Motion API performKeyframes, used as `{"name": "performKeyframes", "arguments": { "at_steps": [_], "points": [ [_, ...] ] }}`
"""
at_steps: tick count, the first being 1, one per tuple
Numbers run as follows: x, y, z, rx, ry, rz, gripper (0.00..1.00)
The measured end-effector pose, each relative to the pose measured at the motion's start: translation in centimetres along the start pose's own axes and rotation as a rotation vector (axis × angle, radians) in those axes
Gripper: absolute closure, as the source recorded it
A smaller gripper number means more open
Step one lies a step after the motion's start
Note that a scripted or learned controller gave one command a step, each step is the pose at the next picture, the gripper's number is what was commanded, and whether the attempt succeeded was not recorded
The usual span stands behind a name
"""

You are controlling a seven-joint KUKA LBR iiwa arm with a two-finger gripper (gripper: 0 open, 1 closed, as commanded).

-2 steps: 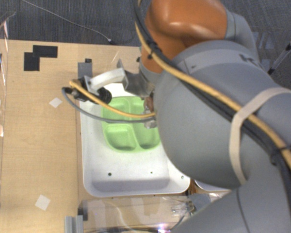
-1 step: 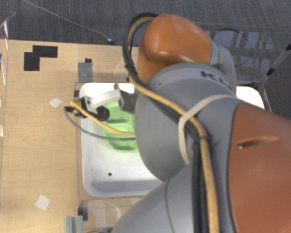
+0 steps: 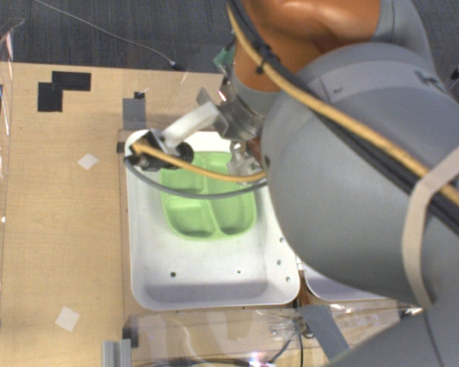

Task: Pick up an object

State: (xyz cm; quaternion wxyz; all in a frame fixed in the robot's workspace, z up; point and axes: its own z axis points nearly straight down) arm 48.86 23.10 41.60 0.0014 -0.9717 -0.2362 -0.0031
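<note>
A light green tray [image 3: 206, 209] with divided compartments lies in the far half of the left white bin [image 3: 206, 290]. My gripper [image 3: 239, 159] hangs over the tray's far right corner, close to or touching its rim; I cannot tell which. The grey arm with its orange band [image 3: 306, 14] covers most of the gripper. A yellow and grey cable [image 3: 191, 176] loops from the wrist across the tray's far side. Nothing shows in the gripper's hold.
A white cylinder with a black end [image 3: 180, 132] juts from the wrist over the bin's far left corner. A sliver of the right bin [image 3: 329, 287] shows under the arm. The wooden bench [image 3: 61, 228] runs to the left, with black markers [image 3: 61, 89].
</note>
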Motion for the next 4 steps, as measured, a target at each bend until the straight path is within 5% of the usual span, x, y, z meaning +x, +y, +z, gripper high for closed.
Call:
{"name": "performKeyframes", "arguments": {
  "at_steps": [1,2,3,4],
  "points": [
    [0.0,0.2,13.2,-0.004,-0.006,0.273,1.00],
    [1.2,1.6,5.0,-0.003,-0.005,-0.156,1.00],
    [-0.8,0.6,19.7,-0.002,-0.013,0.137,1.00],
    [0.1,0.1,1.1,0.005,0.006,0.281,1.00]
  ]
}}
